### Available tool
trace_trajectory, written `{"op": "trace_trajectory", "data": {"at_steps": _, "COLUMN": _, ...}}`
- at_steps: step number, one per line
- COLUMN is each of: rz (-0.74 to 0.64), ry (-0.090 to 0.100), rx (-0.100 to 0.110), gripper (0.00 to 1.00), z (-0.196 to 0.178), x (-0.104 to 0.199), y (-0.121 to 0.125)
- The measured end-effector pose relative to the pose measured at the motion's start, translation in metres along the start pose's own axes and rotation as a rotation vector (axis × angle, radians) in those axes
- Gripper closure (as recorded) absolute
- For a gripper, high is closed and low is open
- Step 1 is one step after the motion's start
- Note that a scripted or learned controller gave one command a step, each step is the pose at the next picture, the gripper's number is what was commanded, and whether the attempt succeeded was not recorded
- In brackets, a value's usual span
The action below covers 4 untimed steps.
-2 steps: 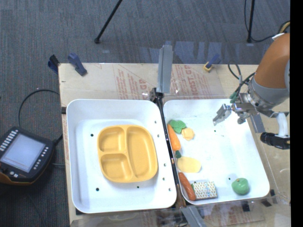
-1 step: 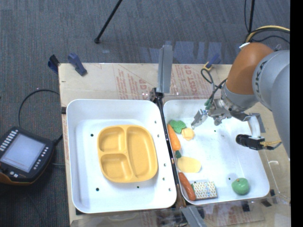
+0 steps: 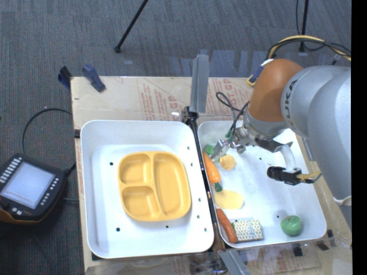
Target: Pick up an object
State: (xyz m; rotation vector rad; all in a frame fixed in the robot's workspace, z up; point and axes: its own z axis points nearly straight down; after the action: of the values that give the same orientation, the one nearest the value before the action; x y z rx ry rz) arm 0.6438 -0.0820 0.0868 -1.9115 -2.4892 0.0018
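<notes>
My gripper hangs low over the far left part of the right bin, reaching in from the right. Just below it lies a small pale yellow piece. An orange carrot lies along the bin's left wall, with a small green item at its far end. Further forward are a flat yellow piece, a red-orange sausage shape, a patterned small box and a green apple. I see nothing held.
The left bin holds a yellow divided plate. A black fitting with a yellow cable sticks out from the wrist over the right bin. A grey post stands behind the bins. A pendant lies on the floor at left.
</notes>
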Motion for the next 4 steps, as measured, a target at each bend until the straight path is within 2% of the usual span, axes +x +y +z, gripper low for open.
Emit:
{"op": "trace_trajectory", "data": {"at_steps": 1, "rz": 0.001, "ry": 0.0, "rx": -0.001, "gripper": 1.0, "z": -0.011, "x": 0.0, "y": 0.001}}
{"op": "trace_trajectory", "data": {"at_steps": 2, "rz": 0.001, "ry": 0.001, "rx": -0.001, "gripper": 0.0, "z": -0.01, "x": 0.0, "y": 0.001}}
{"op": "trace_trajectory", "data": {"at_steps": 3, "rz": 0.003, "ry": 0.002, "rx": -0.002, "gripper": 1.0, "z": -0.021, "x": 0.0, "y": 0.001}}
{"op": "trace_trajectory", "data": {"at_steps": 4, "rz": 0.003, "ry": 0.001, "rx": -0.002, "gripper": 0.0, "z": -0.021, "x": 0.0, "y": 0.001}}
